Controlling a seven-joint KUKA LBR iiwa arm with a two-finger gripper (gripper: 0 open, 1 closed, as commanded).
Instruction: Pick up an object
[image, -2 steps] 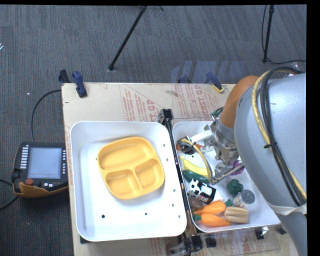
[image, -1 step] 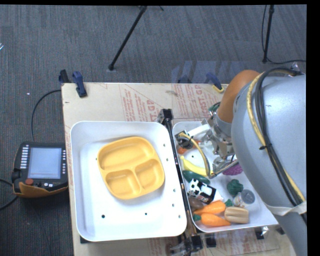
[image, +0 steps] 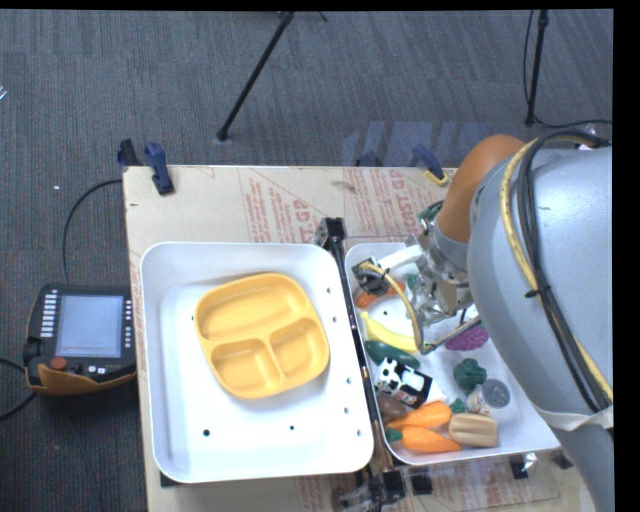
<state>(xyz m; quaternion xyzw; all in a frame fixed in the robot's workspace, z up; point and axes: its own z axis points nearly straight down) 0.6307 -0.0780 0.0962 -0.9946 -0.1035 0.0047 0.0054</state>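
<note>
Claw (image: 437, 300) hangs low over the right-hand shallow white bin (image: 530, 425), among the toys at its far half, and whether it is spread or closed I cannot tell, since the grey arm (image: 545, 280) with its orange band (image: 480, 185) covers most of it from above. Nothing can be seen gripped.

Nearest the camera, below the claw at the bin's front edge, lie two orange plastic carrots (image: 428, 428) and a tan bread-like block (image: 473, 430), packed close, with a round grey-lidded piece (image: 492, 395) just behind them. A little nearer the claw sit a black-and-white cow-patterned toy (image: 400, 380) and a dark green lumpy toy (image: 468, 375). Just beside the claw, at its lower left, lies a yellow plastic banana (image: 385, 335); a purple toy (image: 465, 338) shows at its lower right. These last are probably the likeliest picks, being in easiest reach.

Well to the claw's left, the other white bin (image: 165, 420) holds a yellow divided plastic plate (image: 262, 333). Both bins rest on the cardboard-covered tabletop (image: 250, 195), which likely keeps them level for grasping.
</note>
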